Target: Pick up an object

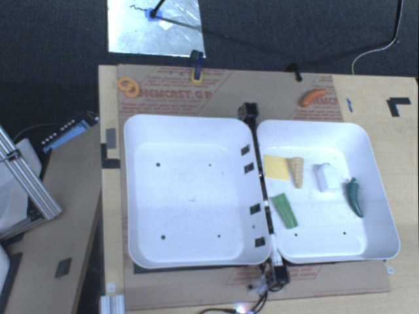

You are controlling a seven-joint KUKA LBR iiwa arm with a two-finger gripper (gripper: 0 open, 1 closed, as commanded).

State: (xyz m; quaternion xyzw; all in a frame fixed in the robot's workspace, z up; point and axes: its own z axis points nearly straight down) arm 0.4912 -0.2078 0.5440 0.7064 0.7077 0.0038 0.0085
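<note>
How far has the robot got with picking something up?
Nothing looks done yet. The yellow block, cone, white piece, dark green pepper and green stick all lie in the right bin. Nothing is in hand; the whole pick remains.

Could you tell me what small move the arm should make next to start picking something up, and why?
Probably bring the hand in over the right bin, above the green block. All the pickable items lie in that bin, and the green block lies apart from the yellow piece, cone, white object and dark green pepper, leaving room around it.
</note>
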